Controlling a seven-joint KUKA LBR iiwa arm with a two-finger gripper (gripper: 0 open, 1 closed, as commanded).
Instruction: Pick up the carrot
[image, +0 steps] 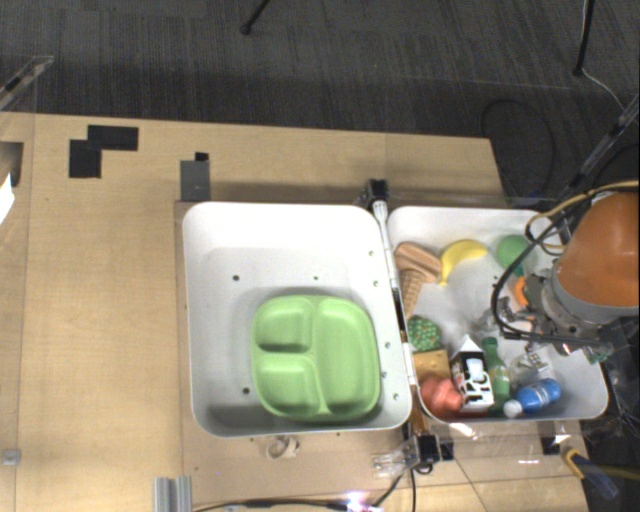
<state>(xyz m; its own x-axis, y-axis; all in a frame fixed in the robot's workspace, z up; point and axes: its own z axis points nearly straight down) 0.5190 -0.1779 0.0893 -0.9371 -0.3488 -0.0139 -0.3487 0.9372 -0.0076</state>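
Note:
A small orange piece, likely the carrot (519, 291), shows in the right bin (470, 215), mostly hidden behind the arm's wrist and cables. The grey arm with its orange band (598, 250) reaches in from the right over that bin. My gripper (473, 380), black and white, hangs low near the bin's front, to the left of and in front of the orange piece. It is among a red item (440, 396), a green bottle (498, 374) and a tan block (430, 362). Nothing is seen held.
The right bin is crowded: a tan ridged cone (418, 262), a yellow piece (462, 254), a green piece (511, 248), a green textured item (423, 331) and a blue bottle (536, 397). The left bin (230, 250) holds a green divided plate (316, 352).

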